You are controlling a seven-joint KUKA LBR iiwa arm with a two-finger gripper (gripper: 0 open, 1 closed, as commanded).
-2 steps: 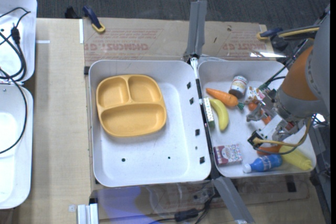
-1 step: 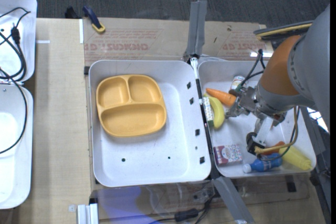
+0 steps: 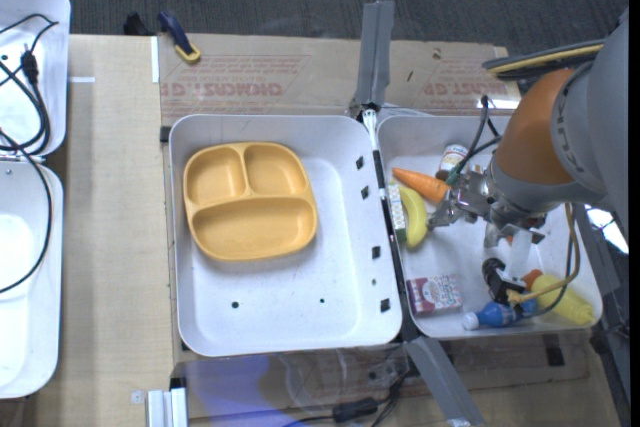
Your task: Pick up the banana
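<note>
The banana [image 3: 412, 216] is yellow with a greenish end. It lies in the right bin [image 3: 590, 300] close to the bin's left wall. An orange carrot [image 3: 421, 183] lies just above it, with its tip pointing left. My gripper [image 3: 442, 212] reaches in from the right, low in the bin, with its tip right beside the banana's right side and just under the carrot. The grey arm with its orange band [image 3: 540, 130] covers the bin's right part.
A red-and-white box [image 3: 435, 294], a blue-capped tube [image 3: 492, 317], a yellow bottle [image 3: 562, 301] and a small jar [image 3: 455, 157] also sit in the right bin. The left bin [image 3: 280, 315] holds a yellow divided plate [image 3: 250, 200]. A ridge separates the two bins.
</note>
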